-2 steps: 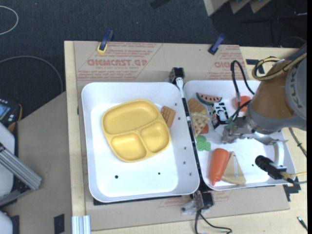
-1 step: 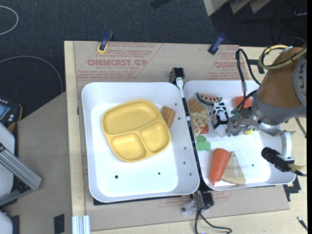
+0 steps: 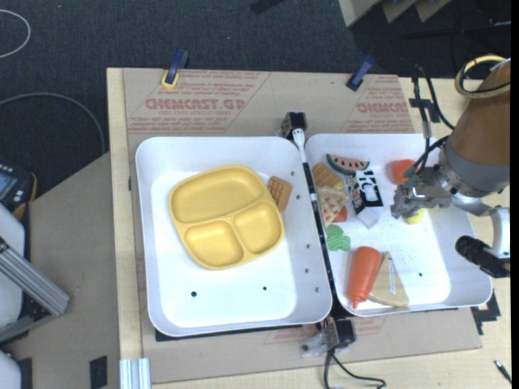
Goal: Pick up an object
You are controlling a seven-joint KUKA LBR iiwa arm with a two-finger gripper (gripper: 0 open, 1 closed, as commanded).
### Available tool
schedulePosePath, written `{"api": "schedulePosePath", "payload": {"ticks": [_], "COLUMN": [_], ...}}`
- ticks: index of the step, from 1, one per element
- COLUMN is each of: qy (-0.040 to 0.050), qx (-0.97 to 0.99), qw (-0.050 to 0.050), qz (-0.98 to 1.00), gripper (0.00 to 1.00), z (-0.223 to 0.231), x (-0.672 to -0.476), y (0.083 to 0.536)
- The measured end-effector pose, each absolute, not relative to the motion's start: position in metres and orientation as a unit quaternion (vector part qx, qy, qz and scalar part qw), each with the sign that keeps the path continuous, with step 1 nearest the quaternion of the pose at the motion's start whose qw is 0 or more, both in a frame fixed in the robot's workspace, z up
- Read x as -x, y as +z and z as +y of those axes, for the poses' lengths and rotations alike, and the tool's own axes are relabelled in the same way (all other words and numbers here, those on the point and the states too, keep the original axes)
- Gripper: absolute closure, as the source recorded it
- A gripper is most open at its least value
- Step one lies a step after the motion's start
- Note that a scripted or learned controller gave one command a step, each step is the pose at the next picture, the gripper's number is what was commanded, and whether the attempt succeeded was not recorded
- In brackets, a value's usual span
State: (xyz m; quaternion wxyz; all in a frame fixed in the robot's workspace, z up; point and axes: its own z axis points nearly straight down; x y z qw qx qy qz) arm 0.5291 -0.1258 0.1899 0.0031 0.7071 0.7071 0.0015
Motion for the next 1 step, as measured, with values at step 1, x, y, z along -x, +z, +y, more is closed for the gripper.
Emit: {"api": "schedulePosePath", "payload": {"ticks": [1], "qy": [0.0016], "qx": [-0.707], "qw": [0.003], "qz": [0.708], "gripper": [1.00], "z": [-0.1259], "x": [-0.5306], "y": [0.2274]}}
